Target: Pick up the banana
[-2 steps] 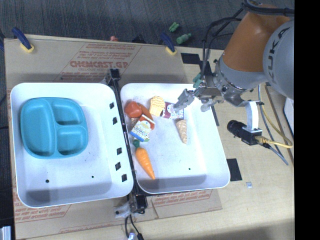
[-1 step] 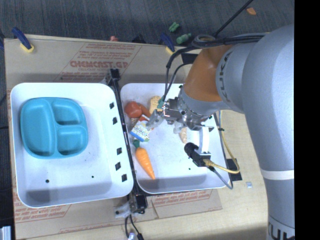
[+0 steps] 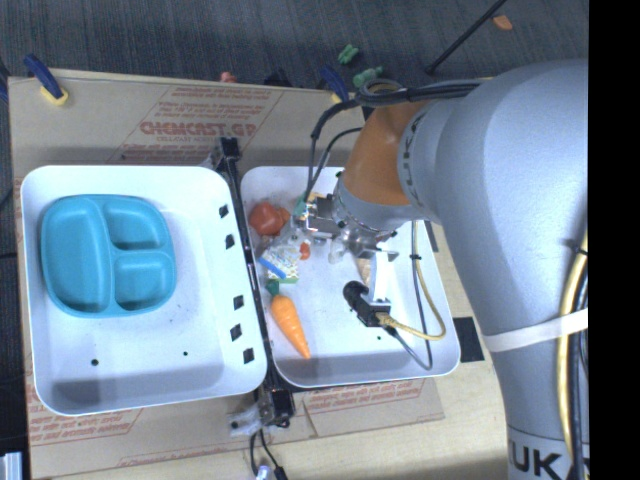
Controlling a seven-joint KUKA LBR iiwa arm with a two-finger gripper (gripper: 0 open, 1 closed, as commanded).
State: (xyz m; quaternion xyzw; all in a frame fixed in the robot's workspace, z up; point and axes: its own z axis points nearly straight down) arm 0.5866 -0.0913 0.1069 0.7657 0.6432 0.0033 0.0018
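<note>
My gripper (image 3: 322,230) hangs low over the middle of the right bin (image 3: 420,358), with the grey arm and its orange band covering the bin's far right part. A small pale yellow shape (image 3: 366,266) peeks out just below the wrist. It may be the banana, and most of it is hidden by the arm. The gripper's tip is lost among cables and brackets, close to the items on the bin's left side.
In the right bin lie a red tomato (image 3: 267,217), a blue-and-white packet (image 3: 281,264) and an orange carrot (image 3: 290,326) along the left wall. A black cable plug (image 3: 358,300) dangles from the wrist. The left bin (image 3: 150,368) holds a blue divided tray (image 3: 107,253).
</note>
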